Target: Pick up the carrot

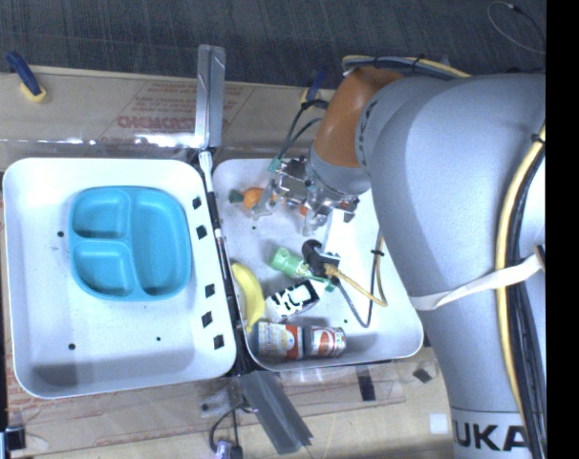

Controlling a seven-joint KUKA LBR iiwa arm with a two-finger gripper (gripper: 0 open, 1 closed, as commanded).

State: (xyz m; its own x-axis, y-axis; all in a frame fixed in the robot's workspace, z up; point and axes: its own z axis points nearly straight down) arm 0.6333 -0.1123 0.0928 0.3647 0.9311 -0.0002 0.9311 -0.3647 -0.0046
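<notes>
My arm comes in from the right, orange band above the wrist, wrist down over the back part of the right bin (pixel 396 338). My gripper (pixel 291 187) sits low over that bin's far left corner. Can't tell its state: the wrist hardware and cabling hide it from this angle.

The carrot (pixel 253 197) is just left of my gripper, close to the bin's back wall, a small orange piece with a bit of green at its left end. Touching or not, I can't say; it's right beside the tool, not visibly between anything.

Nearer the camera than my gripper, same bin:
- green bottle (pixel 291 261), lying down, tilted, a short way in front of the tool
- black-and-white object (pixel 299 297) just in front of the bottle, can't identify it
- banana (pixel 249 295) along the left wall, in front and slightly left of the tool
- can (pixel 301 341) lying on its side against the front wall, red and white label, farthest from the tool in this bin
- yellow cable (pixel 356 290) loops down from my wrist area across the bin's right half

Well off to the tool's left, the left bin (pixel 41 342) holds a blue divided plate (pixel 132 241), three compartments, lying flat.
</notes>
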